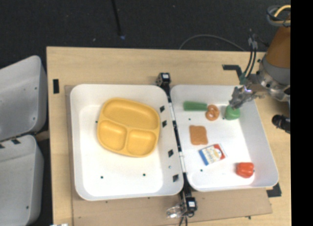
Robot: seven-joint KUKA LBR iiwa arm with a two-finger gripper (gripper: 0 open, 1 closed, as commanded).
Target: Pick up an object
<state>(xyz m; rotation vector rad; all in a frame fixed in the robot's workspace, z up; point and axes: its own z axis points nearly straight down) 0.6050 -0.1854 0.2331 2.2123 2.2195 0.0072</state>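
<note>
Your hand (238, 99) sits low over the green piece (232, 113) at the far right of the right bin (259, 137); whether it grips, you cannot tell. You look mid-grasp: next, lift straight up and check.

- A green block (195, 106) lies flat at the far left of the right-hand bin (254, 137).
- An orange ring (212, 112) sits just right of it.
- A round green piece (232, 113) lies right of the ring.
- A brown slab (198, 135) lies mid-bin.
- A small printed packet (212, 154), tilted, lies nearer.
- A red pepper (245, 169) sits in the near right corner.
</note>
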